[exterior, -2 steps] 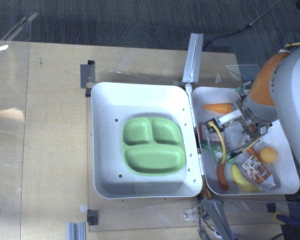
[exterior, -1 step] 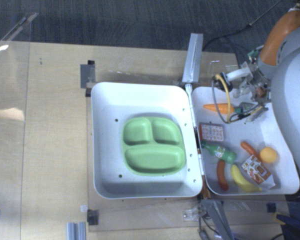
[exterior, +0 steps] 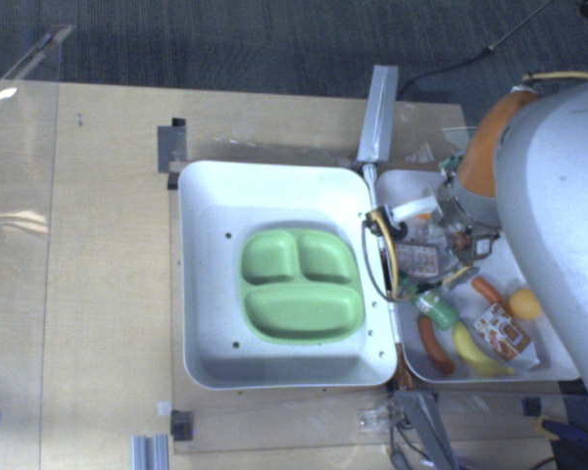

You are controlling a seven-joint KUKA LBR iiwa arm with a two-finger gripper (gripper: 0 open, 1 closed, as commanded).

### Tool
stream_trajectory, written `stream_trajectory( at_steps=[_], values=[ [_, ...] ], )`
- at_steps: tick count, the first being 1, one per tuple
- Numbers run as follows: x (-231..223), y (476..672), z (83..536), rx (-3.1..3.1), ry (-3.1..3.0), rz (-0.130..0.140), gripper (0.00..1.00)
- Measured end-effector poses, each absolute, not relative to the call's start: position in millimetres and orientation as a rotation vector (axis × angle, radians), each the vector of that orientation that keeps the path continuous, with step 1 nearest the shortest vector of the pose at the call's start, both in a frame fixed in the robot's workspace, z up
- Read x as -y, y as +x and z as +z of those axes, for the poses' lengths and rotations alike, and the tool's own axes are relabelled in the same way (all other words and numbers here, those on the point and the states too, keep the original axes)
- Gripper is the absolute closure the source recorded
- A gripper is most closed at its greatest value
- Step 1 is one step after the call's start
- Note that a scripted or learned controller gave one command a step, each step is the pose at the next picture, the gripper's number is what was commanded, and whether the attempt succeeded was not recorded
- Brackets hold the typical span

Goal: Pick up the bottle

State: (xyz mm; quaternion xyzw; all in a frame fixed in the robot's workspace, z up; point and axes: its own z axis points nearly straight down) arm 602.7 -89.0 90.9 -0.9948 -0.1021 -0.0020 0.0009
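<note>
1. Here, in the camera view, we see the wooden worktop [exterior: 88, 262] with two shallow white bins side by side.
2. The left bin [exterior: 201, 262] holds a green divided tray [exterior: 301, 284], which lies flat near the middle of it.
3. The right bin [exterior: 554, 365] holds several small things close together, and the grey arm [exterior: 559, 213] with its orange band [exterior: 482, 160] covers much of this bin from the right.
4. The end effector [exterior: 441, 238] is low over the upper left part of the right bin, among the things there; we cannot tell if its fingers are wide or narrow, and we cannot see anything held between them.
5. The bottle [exterior: 436, 309] seems to be the small green and clear thing that lies tilted in the right bin, just below the end effector; if they touch, we cannot tell.
6. Near the bottle lie a red sausage [exterior: 436, 349], a yellow banana [exterior: 473, 351], a printed packet [exterior: 503, 333], an orange fruit [exterior: 525, 305] and a small carrot [exterior: 487, 290].
</note>
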Motion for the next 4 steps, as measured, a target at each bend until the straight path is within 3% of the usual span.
stream_trajectory(
  at_steps=[1, 2, 3, 4],
  values=[
    [89.9, 603.9, 102.9, 0.321, -3.124, -0.010, 1.00],
    [64.6, 645.8, 252.6, 0.329, -3.125, -0.016, 1.00],
    [155.3, 628.6, 290.1, 0.420, -3.118, -0.013, 1.00],
    [204.9, 647.2, 284.6, 0.326, -3.128, -0.011, 1.00]
  ],
)
